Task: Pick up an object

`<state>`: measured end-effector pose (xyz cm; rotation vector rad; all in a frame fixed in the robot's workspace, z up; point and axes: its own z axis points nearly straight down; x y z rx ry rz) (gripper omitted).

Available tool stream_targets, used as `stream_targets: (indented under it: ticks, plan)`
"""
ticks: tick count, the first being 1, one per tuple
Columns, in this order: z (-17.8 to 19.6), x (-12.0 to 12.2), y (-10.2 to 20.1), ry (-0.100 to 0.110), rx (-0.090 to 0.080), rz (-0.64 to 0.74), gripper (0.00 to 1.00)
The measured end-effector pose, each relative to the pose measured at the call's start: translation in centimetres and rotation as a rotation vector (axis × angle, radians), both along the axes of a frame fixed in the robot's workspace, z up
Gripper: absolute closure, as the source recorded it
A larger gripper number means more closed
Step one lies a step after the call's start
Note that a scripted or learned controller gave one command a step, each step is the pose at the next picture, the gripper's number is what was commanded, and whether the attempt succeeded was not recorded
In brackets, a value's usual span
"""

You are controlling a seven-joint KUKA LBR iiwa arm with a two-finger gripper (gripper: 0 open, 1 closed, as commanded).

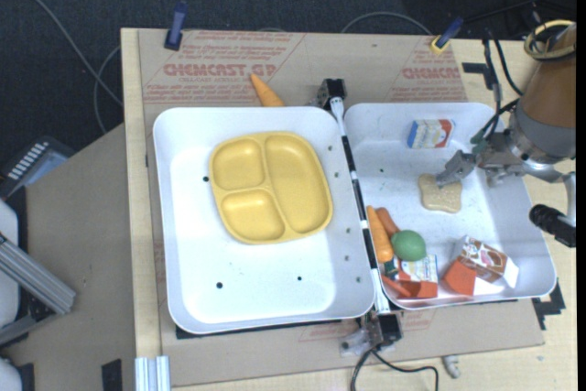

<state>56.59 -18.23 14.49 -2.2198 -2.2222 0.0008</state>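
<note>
Camera view puts us above both bins, and we start at the near edge. In the near corner of the right bin (540, 266) we see a cluster: a red and white carton (476, 268) lying on its side, a flatter red packet (412, 277) beside it, a green ball (408, 245) resting against that packet, and an orange carrot (379, 233) lying along the bin's left wall. Across the divider, the left bin (183, 224) holds a yellow divided plate (270, 188) with three compartments, all bare as far as we can tell. Further back in the right bin lies a pale slice of toast (440, 194), flat on the floor and well apart from the near cluster. Our gripper (455, 168) sits at the toast's far edge, just beside or touching it; we cannot tell whether its fingers are spread or together, and nothing shows between them. We judge the step in hand to be the approach on the toast, with the grasp not yet made. The next move calls for settling over the slice and closing on its thin edges, which may slip. Beyond it a small white carton (430, 134) lies near the back wall, and a second carrot (266, 92) rests on the bench behind the left bin.
</note>
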Motion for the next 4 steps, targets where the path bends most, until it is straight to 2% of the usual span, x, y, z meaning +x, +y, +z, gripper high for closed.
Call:
stream_targets:
  ticks: [1, 2, 3, 4]
  plan:
    - [-6.0, 0.0, 1.6, 0.002, 0.001, -0.001, 0.0]
    - [-4.9, 0.1, 1.5, -0.002, 0.0, -0.001, 1.0]
    - [-5.9, 6.9, 9.2, -0.003, 0.002, 0.002, 1.0]
    - [4.1, 1.3, 13.7, -0.002, 0.001, 0.001, 1.0]
